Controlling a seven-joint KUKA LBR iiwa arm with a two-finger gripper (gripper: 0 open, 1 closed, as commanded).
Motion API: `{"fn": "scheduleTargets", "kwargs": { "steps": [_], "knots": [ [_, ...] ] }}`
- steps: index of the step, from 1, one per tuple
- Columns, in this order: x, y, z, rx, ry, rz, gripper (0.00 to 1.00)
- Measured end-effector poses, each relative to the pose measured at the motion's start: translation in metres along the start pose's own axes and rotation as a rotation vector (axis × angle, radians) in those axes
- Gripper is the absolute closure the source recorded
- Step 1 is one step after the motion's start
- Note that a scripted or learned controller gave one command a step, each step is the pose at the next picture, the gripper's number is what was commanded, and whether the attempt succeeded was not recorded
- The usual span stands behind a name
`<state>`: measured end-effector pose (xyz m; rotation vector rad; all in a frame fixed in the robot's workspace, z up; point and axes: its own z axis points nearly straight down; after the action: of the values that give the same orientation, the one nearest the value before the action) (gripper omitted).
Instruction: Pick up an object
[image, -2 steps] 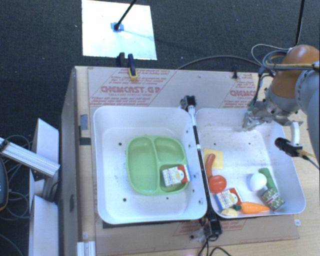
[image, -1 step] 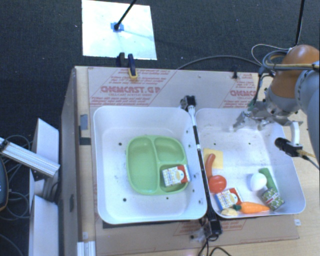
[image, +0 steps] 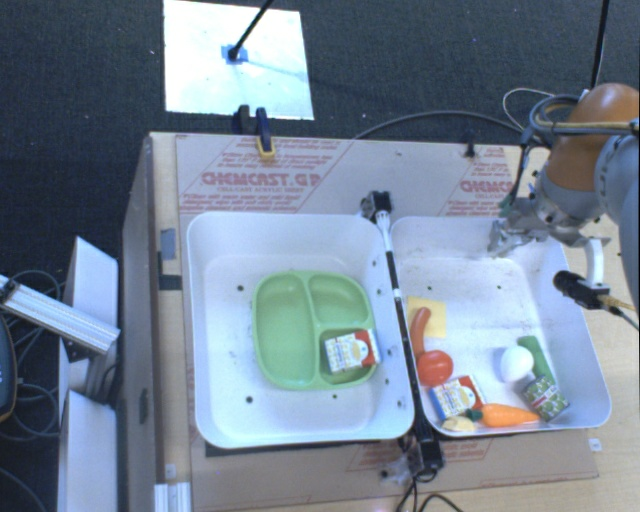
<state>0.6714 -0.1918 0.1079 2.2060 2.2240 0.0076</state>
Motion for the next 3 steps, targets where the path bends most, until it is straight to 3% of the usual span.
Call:
{"fn": "scheduleTargets", "kwargs": {
  "steps": [1, 2, 3],
  "knots": [
    [0.0, 0.0, 0.0, 0.0, 0.0, 0.0, 0.0],
    [0.0, 0.001, -0.011, -0.004, -0.001, -0.002, 1.0],
    [0.0, 0.001, -0.011, -0.003, -0.001, -0.002, 0.0]
  ]
}}
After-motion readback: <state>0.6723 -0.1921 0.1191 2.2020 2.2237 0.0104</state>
